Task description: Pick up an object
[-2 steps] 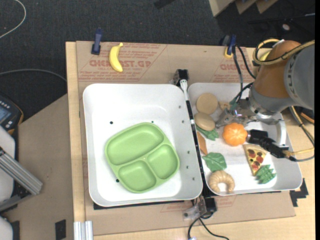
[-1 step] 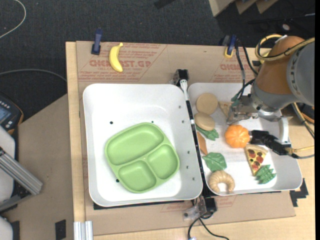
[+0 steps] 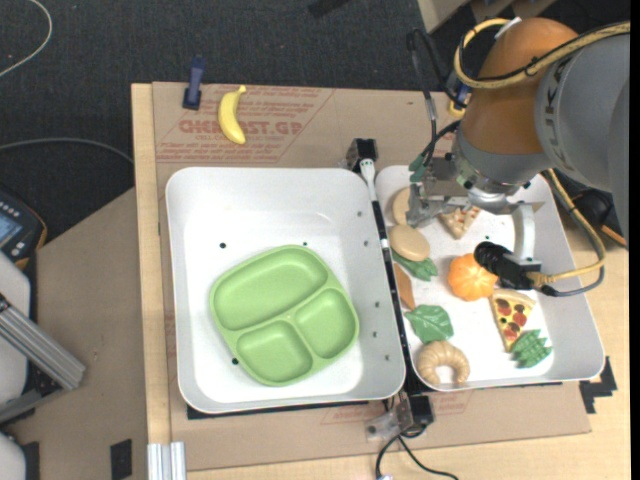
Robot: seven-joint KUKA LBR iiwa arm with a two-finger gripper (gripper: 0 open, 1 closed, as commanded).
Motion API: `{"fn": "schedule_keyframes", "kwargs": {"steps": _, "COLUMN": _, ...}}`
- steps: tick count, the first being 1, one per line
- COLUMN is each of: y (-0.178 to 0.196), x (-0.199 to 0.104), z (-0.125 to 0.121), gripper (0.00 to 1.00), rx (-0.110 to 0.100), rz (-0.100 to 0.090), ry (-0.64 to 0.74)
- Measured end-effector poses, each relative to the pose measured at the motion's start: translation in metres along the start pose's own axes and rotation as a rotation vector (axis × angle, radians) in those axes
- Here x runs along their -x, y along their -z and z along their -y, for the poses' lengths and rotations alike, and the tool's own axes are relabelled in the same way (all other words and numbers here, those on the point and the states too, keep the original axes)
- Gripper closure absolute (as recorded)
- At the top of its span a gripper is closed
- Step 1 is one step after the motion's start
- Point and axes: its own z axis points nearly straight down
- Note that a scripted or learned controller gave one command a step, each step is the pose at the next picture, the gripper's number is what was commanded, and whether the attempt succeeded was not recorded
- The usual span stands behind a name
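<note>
We see the gripper (image 3: pixel 432 206) low in the right bin (image 3: pixel 575 353), just above the bun (image 3: pixel 408 240). We cannot tell its fingers' state. The orange (image 3: pixel 470 278) sits right of the bun.

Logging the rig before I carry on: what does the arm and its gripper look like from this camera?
A bulky grey arm with a glossy orange band above the wrist. Yellow and black cables loop around the band. The metal two-finger gripper is grey and dark.

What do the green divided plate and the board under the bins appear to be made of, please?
The green divided plate looks like moulded plastic: uniform colour, soft sheen, rounded compartment walls. The board looks like cardboard: matte brown with faded red print.
</note>
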Motion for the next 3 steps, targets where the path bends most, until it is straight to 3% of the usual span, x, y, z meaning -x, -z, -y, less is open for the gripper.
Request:
{"fn": "schedule_keyframes", "kwargs": {"steps": 1, "y": -0.006, "x": -0.042, "z": 0.094, "gripper": 1.00, "rx": -0.020, "rz": 0.000, "ry": -0.008}}
{"fn": "schedule_keyframes", "kwargs": {"steps": 2, "y": 0.131, "x": -0.043, "z": 0.112, "gripper": 1.00, "rx": 0.004, "rz": 0.002, "ry": -0.009}}
{"fn": "schedule_keyframes", "kwargs": {"steps": 3, "y": 0.057, "x": -0.013, "z": 0.114, "gripper": 1.00, "rx": -0.017, "rz": 0.004, "ry": -0.016}}
